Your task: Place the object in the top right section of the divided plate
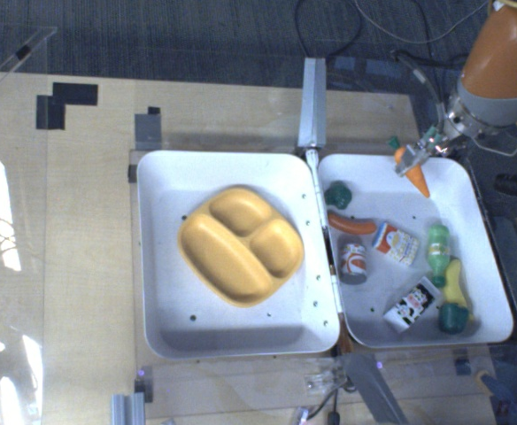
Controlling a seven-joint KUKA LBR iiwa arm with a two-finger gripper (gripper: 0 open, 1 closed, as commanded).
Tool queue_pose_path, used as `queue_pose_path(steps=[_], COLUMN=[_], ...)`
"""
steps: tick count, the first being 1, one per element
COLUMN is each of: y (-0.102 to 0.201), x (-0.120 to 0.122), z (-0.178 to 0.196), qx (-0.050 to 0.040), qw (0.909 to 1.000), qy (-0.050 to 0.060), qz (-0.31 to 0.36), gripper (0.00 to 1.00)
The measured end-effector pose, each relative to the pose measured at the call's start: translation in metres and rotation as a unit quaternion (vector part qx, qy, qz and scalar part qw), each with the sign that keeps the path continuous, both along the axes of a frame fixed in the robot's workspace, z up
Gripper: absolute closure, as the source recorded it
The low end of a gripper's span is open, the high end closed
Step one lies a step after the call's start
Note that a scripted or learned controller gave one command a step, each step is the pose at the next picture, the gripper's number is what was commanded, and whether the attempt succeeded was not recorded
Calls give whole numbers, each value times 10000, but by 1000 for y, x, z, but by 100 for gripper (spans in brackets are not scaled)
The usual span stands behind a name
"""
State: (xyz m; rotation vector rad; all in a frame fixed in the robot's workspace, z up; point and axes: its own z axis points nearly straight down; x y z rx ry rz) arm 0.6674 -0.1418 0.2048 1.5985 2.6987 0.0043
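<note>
We saw the gripper (425,149) at the far edge of the right bin (484,237), its fingers pinching the top of a toy carrot (415,176) — the orange tip hung down over the bin's upper corner. The yellow divided plate (241,243) sat in the left bin (157,326), well apart from the carrot. Below the gripper lay a sausage (352,224), a dark green lump (338,194), a small can (353,260), a green bottle (438,248) and a carton (black-and-white) (412,305).
</note>
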Motion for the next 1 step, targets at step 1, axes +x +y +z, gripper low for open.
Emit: queue_pose_path(steps=[1], y=[61], x=[-55], z=[-22], qx=[4], qw=[9996], qy=[21], qz=[-274], gripper=[100])
